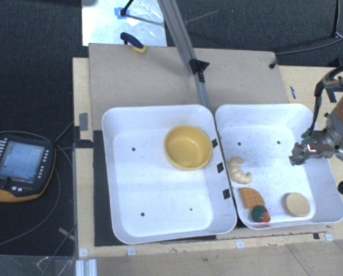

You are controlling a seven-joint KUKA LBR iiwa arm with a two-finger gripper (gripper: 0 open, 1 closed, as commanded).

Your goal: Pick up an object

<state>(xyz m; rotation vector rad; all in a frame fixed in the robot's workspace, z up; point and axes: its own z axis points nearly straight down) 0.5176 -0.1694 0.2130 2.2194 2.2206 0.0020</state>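
Note:
The right bin holds a pale croissant-shaped piece, an orange waffle-like piece, a small red and green item and a tan round disc. A yellow bowl sits in the left bin. My gripper hangs over the right edge of the right bin, above and slightly right of the tan disc. Nothing shows between its tips.
A metal pole slants across the cardboard behind the bins. A teach pendant lies on the floor at the left. A black cable loops near the arm at the right edge.

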